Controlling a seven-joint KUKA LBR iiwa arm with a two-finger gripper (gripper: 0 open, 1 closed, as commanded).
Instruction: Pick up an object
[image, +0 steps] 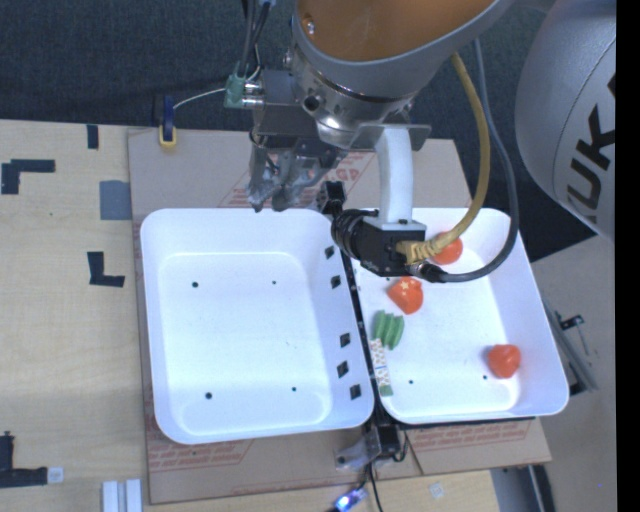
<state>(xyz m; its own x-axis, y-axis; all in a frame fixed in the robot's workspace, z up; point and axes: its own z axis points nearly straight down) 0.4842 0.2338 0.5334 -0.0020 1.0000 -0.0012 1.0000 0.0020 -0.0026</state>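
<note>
Orange-red lumpy piece (503, 360) near right bin's (520, 405) front corner

4 objs (405, 294) in right bin (520, 300) (near divider), gripper (283, 185) behind left bin (160, 300)

Bench (60, 330) bears two white bins (240, 330), seemingly upon cardboard sheet (200, 175).

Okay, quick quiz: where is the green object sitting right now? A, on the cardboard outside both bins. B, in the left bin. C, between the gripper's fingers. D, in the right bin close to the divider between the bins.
D: the green object lies on the floor of the right bin, close to its left wall.
</note>
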